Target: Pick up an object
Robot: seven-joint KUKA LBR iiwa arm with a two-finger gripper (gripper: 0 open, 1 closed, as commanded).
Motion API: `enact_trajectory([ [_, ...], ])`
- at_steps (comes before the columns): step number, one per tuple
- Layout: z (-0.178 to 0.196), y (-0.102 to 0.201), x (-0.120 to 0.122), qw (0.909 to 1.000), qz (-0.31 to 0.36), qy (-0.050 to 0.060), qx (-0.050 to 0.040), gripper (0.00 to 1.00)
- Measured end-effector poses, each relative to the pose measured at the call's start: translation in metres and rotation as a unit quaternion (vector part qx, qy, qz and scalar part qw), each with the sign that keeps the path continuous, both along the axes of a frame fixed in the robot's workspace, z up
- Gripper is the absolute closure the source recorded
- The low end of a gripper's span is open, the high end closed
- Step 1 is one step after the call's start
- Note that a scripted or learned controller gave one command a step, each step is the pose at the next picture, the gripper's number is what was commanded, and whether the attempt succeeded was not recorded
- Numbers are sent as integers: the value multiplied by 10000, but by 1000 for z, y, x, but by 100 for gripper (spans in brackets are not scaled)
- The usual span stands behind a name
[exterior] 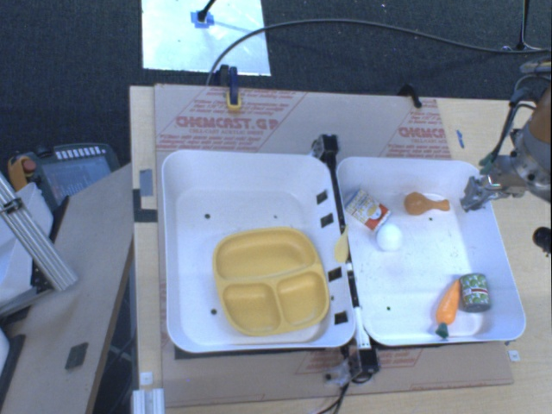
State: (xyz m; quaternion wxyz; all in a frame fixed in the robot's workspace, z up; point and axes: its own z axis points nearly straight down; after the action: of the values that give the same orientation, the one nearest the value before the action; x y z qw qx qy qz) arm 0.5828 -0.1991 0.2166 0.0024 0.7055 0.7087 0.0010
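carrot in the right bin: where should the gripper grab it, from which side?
Grip the carrot across its orange body near the middle, coming straight down. It lies flat and long, running from upper right to its green tip at lower left, so the fingers should close across the narrow width. A small can sits right against its right side, so probably bias toward the lower half, where there looks to be more room.

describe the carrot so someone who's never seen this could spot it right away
Look in the right-hand white bin, at its near right corner. The carrot lies there, a small orange cone with a green tip, right beside a small green can. It is the bin's one bright orange thing; the white ball and tan drumstick lie farther back.
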Motion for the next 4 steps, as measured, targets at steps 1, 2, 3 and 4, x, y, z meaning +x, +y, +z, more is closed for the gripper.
enact_trajectory([
  [1, -8, 58, -5, 10000, 22, 20, 17, 100],
  [2, 6, 114, -8, 10000, 26, 10, 16, 100],
  [3, 17, 168, -12, 10000, 28, 12, 17, 100],
  [4, 5, 223, -21, 10000, 27, 22, 19, 100],
])
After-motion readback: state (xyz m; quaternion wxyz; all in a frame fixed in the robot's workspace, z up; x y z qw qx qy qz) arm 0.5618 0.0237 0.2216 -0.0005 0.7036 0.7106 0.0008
